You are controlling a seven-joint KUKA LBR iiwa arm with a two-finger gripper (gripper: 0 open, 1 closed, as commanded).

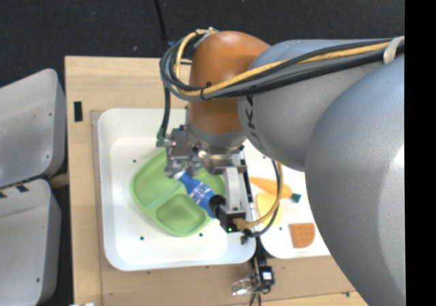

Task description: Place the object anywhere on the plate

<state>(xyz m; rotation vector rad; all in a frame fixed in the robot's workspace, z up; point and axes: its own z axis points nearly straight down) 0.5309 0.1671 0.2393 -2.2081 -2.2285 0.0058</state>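
Your gripper [199, 176] hangs over the green divided plastic plate [151, 185] in the left white bin [119, 161], and I cannot tell its state. The blue-and-white crumpled object [197, 191] lies at the plate's three o'clock rim. Release low, toward centre.

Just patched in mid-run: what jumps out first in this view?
The big grey arm with its orange band dominates, reaching in from the right over the left bin. Beneath its wrist lies a green divided plate with a blue object over it. A carrot and an orange piece lie in the right bin.
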